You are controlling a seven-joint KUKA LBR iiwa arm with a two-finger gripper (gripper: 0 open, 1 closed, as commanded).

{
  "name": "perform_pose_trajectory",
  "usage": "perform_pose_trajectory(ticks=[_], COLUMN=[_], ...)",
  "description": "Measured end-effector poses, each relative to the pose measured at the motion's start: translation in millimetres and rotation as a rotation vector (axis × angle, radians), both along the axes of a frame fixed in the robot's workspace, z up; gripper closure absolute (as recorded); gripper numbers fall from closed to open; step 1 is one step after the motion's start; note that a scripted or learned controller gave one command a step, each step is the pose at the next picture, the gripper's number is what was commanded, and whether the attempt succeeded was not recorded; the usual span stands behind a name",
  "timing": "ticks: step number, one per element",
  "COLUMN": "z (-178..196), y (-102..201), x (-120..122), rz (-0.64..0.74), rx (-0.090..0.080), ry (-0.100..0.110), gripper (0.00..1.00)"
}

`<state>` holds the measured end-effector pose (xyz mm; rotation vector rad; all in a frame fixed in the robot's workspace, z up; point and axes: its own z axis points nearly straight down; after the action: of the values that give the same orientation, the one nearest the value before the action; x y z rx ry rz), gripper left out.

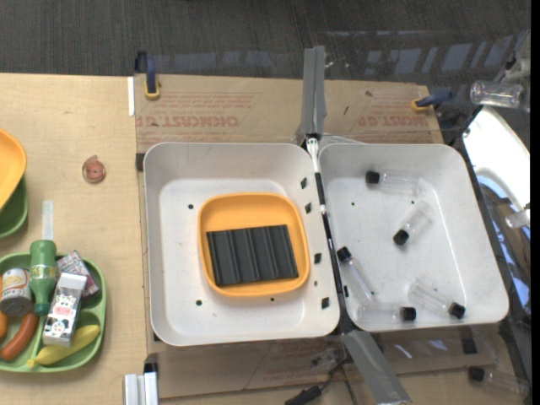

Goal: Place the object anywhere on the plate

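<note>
From where I stood over the tabletop [67, 108], the only writing I could read was on the brown cardboard sheet [253, 108] under the bins. Red print ran upside down along its far edge, and "CHEMCAST" [199, 119] came through. The same red print on the sheet's right part was too faint to read. A small carton [59, 310] on the green plate [89, 344] at the left carried a label too small to read. A green bottle [42, 272], a can [13, 283] and toy food lay beside it.

The orange plate [253, 218] sat in the middle of the left bin [169, 226]. A dark ribbed slab [253, 254] lay flat on it, inside the rim. In the right bin [456, 184] five clear vials with black caps were scattered well apart. One [390, 179] lay near the far wall, one [412, 224] in the middle, one [353, 270] by the left wall, and two [430, 298] along the near wall.

An orange bowl [8, 171] was cut off by the left edge. At the right edge pale, glassy shapes were cut off and hard to make out. I could not tell whether the tool was apart or together.
</note>
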<state>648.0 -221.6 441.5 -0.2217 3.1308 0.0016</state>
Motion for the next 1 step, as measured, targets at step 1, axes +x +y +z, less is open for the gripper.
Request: perform_pose_trajectory(ticks=[1], z=[0.3], y=[0.4], x=[12.3], rz=[0.317], rx=[-0.001], ry=[-0.003], gripper=[1.00])
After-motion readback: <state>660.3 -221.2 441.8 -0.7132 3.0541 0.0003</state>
